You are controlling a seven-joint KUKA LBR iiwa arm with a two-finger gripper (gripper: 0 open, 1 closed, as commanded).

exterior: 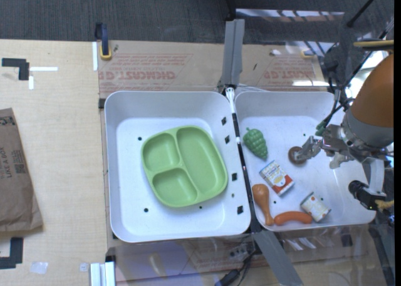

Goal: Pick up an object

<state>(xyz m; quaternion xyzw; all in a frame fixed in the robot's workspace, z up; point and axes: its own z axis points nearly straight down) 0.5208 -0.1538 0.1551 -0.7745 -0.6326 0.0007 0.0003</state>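
The pincer [302, 153] is hanging over the right bin [285, 111]; whether it is open I cannot tell. Near it are lying a green bumpy toy [255, 143], a small carton [276, 178], an orange drumstick [262, 201], a sausage [292, 218] and a small can [315, 207]. In the left bin [125, 216] a green divided plate [183, 166] is resting.

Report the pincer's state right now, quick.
Pincer: over the right white bin, beside a small round brown object; whether it is open, shut or holding anything cannot be told from this view.
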